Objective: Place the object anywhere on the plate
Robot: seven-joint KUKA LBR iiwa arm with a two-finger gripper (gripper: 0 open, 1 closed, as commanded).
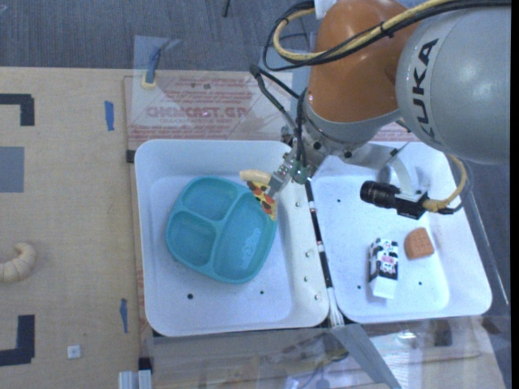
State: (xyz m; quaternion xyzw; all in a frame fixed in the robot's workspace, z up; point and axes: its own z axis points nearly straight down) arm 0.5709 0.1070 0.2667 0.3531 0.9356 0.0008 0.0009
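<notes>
The KUKA arm (pixel 422 63), grey with a broad orange band, filled the upper right of the view and reached down over the seam between the two white bins. The left bin (pixel 162 298) held a teal plate (pixel 219 229) divided into three compartments, lying tilted toward the bin's middle. The right bin (pixel 454 290) carried a small black-and-white carton (pixel 383 267) lying flat, and just beside it, to its upper right, a round orange-brown cookie-like piece (pixel 419 243). A black cylindrical part (pixel 391 196) hung from the wrist above that bin.

The gripper (pixel 280 178) hung over the upper right rim of the plate. At its tip sat a small yellow and orange toy food object (pixel 261 193), partly over the plate's edge; it looked pinched between the fingers, though at this size the grip itself could not be made out clearly.

On the wooden bench (pixel 65 217) to the left, well apart from the bins, lay a pale curved croissant-shaped toy (pixel 18 263).
</notes>
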